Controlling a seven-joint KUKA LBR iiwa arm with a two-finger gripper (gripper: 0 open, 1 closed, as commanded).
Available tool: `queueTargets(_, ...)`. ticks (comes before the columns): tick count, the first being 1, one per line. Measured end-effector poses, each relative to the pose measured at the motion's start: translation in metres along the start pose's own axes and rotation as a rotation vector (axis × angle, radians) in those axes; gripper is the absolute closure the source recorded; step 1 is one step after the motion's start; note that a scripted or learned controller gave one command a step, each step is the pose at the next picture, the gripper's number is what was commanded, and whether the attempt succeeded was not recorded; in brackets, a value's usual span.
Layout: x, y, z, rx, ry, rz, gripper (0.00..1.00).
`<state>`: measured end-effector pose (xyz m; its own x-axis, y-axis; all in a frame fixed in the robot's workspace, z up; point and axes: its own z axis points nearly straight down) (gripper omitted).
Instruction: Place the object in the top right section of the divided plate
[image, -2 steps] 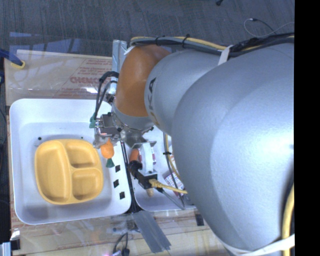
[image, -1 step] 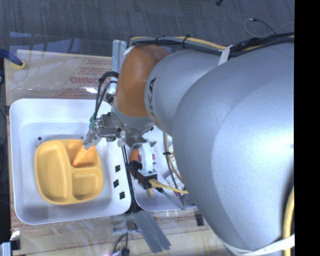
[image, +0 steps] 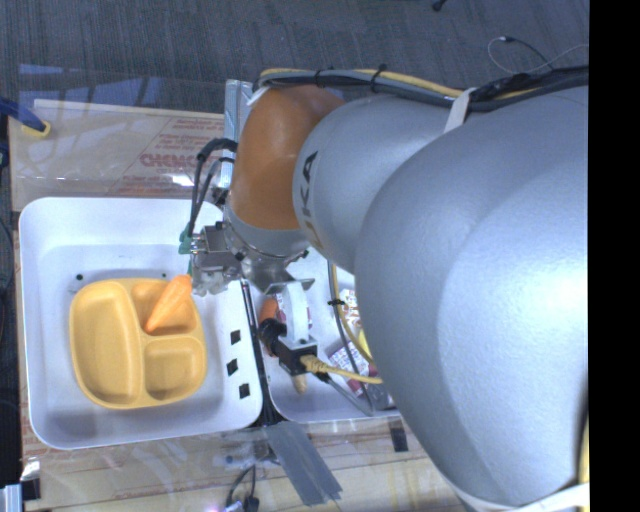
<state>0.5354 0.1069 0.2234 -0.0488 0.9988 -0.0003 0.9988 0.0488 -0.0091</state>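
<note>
A pale wooden counter (image: 120, 465) carries a shallow white plastic bin (image: 50, 250) that takes up the left half of the frame. Above it, in the upper left, a clear plastic sheet with red print (image: 150, 150) lies flat on the counter.

Inside the bin sits a yellow divided plate (image: 100, 345) with three sections: one long section down its left side and two smaller ones stacked on its right. An orange wedge-shaped piece (image: 170, 305) lies in the upper right section, with its broad end low and reaching the ridge that parts the two small sections, and its narrow tip pointing up and to the right.

That tip ends just beside the tool (image: 208, 268), which hangs over the plate's upper right rim, so the piece lies below and to the left of the tool. Whether the two touch I cannot tell, and I cannot tell whether the tool is open or closed, since its lower end is hidden in shadow and metalwork.

Right of the tool an orange band (image: 275, 160) wraps the wrist, and the bulky grey arm (image: 480, 280) fills the right of the frame. It covers most of a second white bin (image: 292, 398), of which a strip shows at the lower centre.
</note>
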Motion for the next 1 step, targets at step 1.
queueTargets(1,0.0003,-0.0002,0.0001,0.001,0.0,-0.001,0.0)
